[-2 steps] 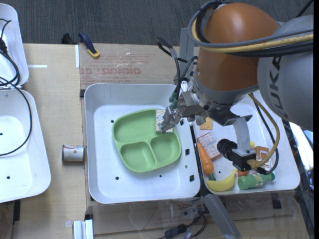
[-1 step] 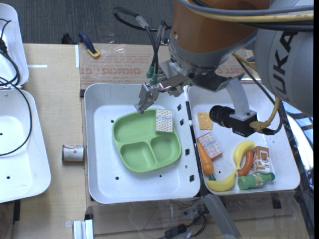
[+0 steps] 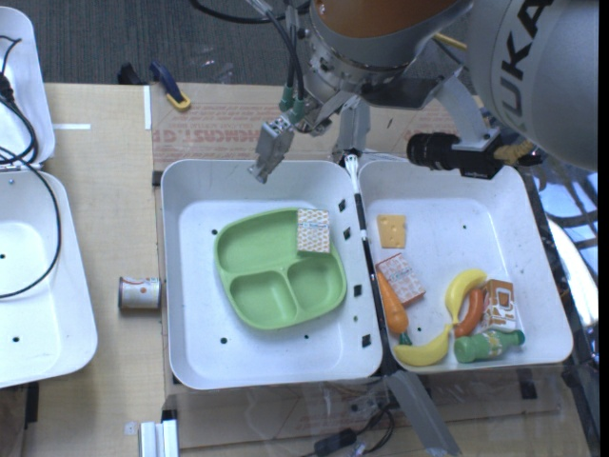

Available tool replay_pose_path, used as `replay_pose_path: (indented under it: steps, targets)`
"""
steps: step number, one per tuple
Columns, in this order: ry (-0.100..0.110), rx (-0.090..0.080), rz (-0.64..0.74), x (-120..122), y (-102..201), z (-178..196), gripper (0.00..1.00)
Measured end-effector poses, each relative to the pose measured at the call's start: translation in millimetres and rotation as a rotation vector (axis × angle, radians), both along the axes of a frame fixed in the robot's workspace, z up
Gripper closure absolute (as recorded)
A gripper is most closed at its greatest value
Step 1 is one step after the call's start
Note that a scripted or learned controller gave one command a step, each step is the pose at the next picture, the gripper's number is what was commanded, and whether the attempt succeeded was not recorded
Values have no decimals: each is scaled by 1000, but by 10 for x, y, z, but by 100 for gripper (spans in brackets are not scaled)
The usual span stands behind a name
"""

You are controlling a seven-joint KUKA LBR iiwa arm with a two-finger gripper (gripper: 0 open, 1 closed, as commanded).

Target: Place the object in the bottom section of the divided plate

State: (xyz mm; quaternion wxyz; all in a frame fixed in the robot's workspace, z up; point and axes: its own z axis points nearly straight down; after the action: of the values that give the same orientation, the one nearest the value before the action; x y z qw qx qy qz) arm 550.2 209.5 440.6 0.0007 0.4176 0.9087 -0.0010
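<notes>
Hovering above the left bin's [image 3: 181, 255] far rim, the pincer [image 3: 309, 146] is seen with grey fingers spread apart, nothing between them. A small patterned packet [image 3: 313, 230] is laid on the green divided plate's [image 3: 276, 298] smooth upper-right edge

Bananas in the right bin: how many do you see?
2. One banana curves beside the sausage; the other banana lies along the bin's near edge by the green bottle. More could be hidden.
</notes>
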Motion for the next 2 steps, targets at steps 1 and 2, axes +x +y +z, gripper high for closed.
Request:
replay_pose_path:
  steps: [1,2]
  targets:
    - [-1,1,492,706,37,5,0]
    - [1,2,417,977,176,-2336,0]
